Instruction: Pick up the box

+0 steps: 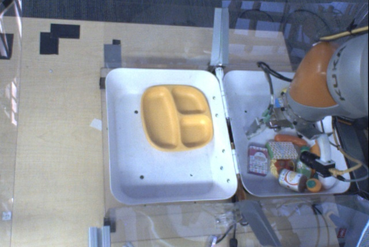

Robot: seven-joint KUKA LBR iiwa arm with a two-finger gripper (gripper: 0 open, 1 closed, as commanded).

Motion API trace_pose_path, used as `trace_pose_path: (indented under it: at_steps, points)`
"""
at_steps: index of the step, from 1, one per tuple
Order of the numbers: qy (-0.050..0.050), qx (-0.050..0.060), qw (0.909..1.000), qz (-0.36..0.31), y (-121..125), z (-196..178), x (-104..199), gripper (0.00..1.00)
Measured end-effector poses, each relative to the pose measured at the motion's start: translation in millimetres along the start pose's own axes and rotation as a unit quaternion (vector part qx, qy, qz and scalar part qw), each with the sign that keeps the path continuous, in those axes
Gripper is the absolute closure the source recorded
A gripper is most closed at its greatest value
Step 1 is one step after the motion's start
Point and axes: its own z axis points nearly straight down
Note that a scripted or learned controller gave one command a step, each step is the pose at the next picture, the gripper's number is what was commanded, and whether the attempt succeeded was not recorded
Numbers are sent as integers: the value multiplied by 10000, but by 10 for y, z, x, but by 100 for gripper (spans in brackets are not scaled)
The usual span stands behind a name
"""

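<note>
We see the box [258,159], a small red-and-white carton, lying flat in the right bin [245,96], close to that bin's left wall and toward its near edge. Just beside it, toward the near right corner, sits a cluster of other goods: a green patterned packet [282,150], touching or nearly touching the box, a can [291,180] on its side, and orange and red items we cannot make out. The gripper [266,120] hangs over the middle of the same bin, just beyond the box and apart from it; we cannot tell whether it is spread or closed, and nothing shows in its grasp. The arm [328,81] reaches in over the bin's right wall. In the left bin [121,142], a yellow divided tray [176,117] rests near the centre.
</note>
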Motion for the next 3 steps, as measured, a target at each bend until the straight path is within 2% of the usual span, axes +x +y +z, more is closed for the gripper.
trace_pose_path:
  at_steps: [1, 2, 3]
  points:
    - [3, 2, 9991, 425, -202, -111, 184, 0]
    - [-7, -18, 9981, 624, 98, -914, 533, 0]
    - [-12, -77, 9928, 1197, -226, -84, 170, 0]
